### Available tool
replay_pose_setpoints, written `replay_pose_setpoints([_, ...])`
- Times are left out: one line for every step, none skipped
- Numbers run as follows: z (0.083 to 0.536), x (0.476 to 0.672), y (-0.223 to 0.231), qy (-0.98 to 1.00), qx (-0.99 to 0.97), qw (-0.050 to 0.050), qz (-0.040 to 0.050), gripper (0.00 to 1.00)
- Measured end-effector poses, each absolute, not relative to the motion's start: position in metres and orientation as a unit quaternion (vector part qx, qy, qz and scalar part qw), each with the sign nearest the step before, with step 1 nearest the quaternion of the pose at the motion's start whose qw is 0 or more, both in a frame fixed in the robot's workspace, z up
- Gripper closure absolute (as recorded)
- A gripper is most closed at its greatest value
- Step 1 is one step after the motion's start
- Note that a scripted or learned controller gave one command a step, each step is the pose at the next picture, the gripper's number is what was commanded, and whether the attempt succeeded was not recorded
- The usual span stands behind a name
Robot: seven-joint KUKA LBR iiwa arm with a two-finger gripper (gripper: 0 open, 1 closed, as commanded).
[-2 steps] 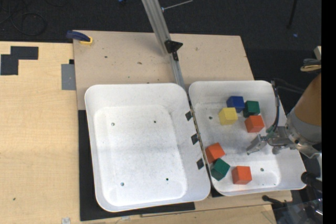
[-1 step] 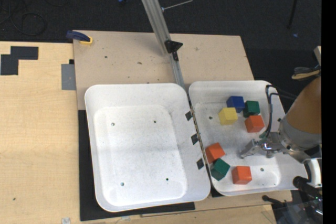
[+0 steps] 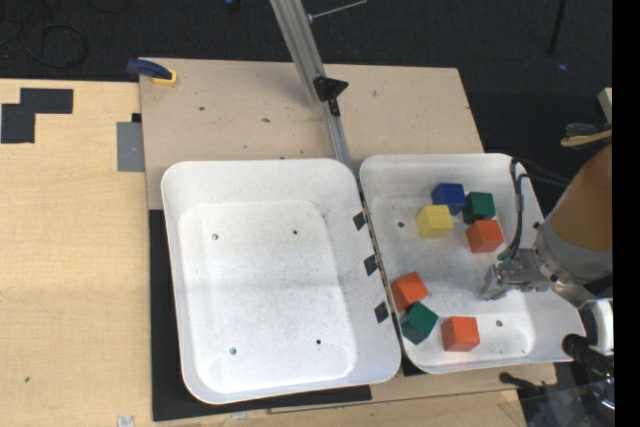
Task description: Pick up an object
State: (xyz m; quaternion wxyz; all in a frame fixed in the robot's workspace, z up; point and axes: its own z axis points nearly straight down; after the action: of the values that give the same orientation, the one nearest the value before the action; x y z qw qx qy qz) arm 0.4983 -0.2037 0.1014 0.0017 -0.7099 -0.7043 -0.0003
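While I watch the feed from my remote station, I log the scene in order of size:

Counter (image 3: 250,110): a tan board carrying both bins, with a slanted aluminium rail (image 3: 293,20) rising from its back edge.

Left bin (image 3: 200,185): the bigger white tray, lying on the left side of the counter; I see a few dark specks on its floor.

Right bin (image 3: 420,170): touching the left bin along black clips at the shared edge; all the blocks lie in here.

Arm (image 3: 590,215): I see it reaching in from the right over the right bin's far edge, orange band uppermost.

End effector (image 3: 497,283): low over the right bin floor near its right wall, just below the upper orange block. I cannot tell how far apart the fingers stand, and I see no block between them.

Blocks: a cluster at the back, with the blue block (image 3: 449,196) touching the yellow block (image 3: 434,221), the green block (image 3: 481,206) just beside them, and the upper orange block (image 3: 485,235) in front of the green one.

Front blocks: an orange block (image 3: 409,290) and a dark green block (image 3: 419,322) by the left wall, with another orange block (image 3: 460,333) near the front rim, well apart from the end effector.
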Motion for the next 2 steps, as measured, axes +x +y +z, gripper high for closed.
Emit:
replay_pose_setpoints([0.164, 0.497, -0.204, -0.708, -0.707, -0.001, -0.0007, 1.00])
replay_pose_setpoints([0.207, 0.502, -0.206, -0.708, -0.707, -0.001, -0.0006, 1.00])
